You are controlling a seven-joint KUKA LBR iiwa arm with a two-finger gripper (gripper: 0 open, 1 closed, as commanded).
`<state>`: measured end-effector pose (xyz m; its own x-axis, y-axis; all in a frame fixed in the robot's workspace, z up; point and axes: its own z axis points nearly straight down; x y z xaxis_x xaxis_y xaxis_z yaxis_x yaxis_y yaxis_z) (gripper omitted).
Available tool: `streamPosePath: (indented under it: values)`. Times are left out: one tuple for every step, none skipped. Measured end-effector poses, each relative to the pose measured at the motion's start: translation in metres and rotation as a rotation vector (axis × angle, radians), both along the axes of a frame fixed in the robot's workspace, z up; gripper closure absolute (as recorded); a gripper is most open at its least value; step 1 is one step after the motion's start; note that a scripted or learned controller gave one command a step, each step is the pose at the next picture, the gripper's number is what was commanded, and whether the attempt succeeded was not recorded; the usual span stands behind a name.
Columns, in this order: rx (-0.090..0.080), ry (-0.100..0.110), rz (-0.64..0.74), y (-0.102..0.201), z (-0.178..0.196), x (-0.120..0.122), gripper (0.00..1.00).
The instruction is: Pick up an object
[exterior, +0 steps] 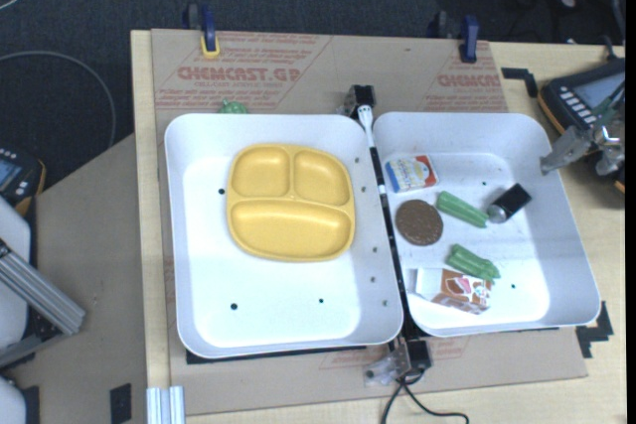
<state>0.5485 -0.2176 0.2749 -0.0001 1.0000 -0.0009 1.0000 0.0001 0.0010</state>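
- My gripper [581,146] sits at the right edge of the frame, just outside the upper right rim of the right bin [566,273]. It is above none of the things in that bin.
- From this angle I cannot tell whether my gripper is wide or narrow, and I see nothing held in it.
- Everything I could pick up lies in the right bin, mostly in its left and middle parts.
- A small white packet [409,172] with blue and red print lies near the bin's upper left corner.
- A brown round disc [419,222] lies just below that packet, close to the bin's left wall.
- A green pod [462,210] lies tilted just right of the disc. A small black block [509,202] lies near the pod's right end, toward the middle of the bin.
- A second green piece [473,262] lies lower down. It touches or overlaps the top of a brown and white wrapper [459,290] near the bin's lower edge.
- The left bin [199,313] holds a yellow divided plate [291,202] in its upper half.
- Both bins rest on a brown board [288,65] with red lettering. Two blue clamps [207,20] sit at the board's top edge.
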Motion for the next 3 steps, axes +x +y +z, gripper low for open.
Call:
streamPosePath:
  values:
    - [-0.002,-0.003,0.001,0.0,0.011,0.001,1.0]
    - [-0.002,-0.003,0.0,-0.006,0.023,-0.001,1.0]
    - [0.001,0.001,0.0,-0.006,0.024,-0.008,1.0]
